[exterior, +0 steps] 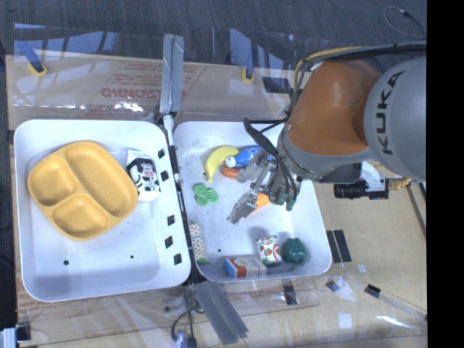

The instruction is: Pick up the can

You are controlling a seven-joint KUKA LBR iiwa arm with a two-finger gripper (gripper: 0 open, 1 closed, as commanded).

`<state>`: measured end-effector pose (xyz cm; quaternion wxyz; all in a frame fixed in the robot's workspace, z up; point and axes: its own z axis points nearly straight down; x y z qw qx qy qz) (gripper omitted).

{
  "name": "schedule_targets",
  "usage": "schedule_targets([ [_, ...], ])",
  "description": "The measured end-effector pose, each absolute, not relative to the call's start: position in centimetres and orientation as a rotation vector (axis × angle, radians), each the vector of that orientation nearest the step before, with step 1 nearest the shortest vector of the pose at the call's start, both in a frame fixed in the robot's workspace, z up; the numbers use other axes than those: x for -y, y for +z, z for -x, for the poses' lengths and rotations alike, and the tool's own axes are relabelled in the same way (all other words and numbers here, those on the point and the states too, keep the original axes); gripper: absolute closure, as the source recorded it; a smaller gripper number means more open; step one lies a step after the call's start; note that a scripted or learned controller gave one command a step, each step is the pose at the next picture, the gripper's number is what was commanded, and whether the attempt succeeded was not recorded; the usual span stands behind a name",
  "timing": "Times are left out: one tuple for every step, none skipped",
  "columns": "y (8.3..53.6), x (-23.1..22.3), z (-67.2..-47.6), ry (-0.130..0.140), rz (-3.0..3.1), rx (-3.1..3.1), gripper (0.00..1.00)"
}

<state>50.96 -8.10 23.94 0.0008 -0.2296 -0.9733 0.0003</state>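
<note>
Meanwhile, the hand hangs released in the right bin, above and left of the can.

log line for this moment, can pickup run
gripper over right bin, above orange item | can near front wall, beside green item | can not held

One fixed overhead camera, slanted down, both white bins in frame, arm entering right
</note>
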Motion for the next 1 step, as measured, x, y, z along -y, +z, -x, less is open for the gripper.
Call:
schedule_targets([
  [15.98,9.76,-47.65,0.001,0.835,3.027,0.00],
])
